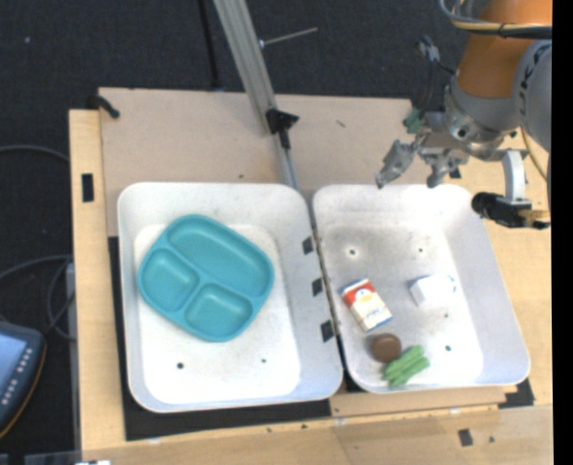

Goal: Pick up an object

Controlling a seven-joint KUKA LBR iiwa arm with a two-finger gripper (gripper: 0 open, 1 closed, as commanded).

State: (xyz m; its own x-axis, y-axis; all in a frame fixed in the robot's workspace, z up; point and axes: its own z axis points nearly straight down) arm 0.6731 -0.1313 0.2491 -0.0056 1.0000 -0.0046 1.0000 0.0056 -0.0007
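Green object (pixel 405 365) lengthwise lower-left to upper-right

In the right bin (pixel 480 260) lie four small things. A red and white carton (pixel 366 304) with an orange patch lies flat near the middle. A white block (pixel 431 289), perhaps a cup, sits to its right. Nearer, a brown round piece (pixel 384 346) touches a green pod-like item (pixel 406 365).

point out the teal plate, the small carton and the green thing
teal plate (pixel 206 276), camera view, centre ridge
small carton (pixel 366 305), camera view, top face
green thing (pixel 405 366), camera view, middle
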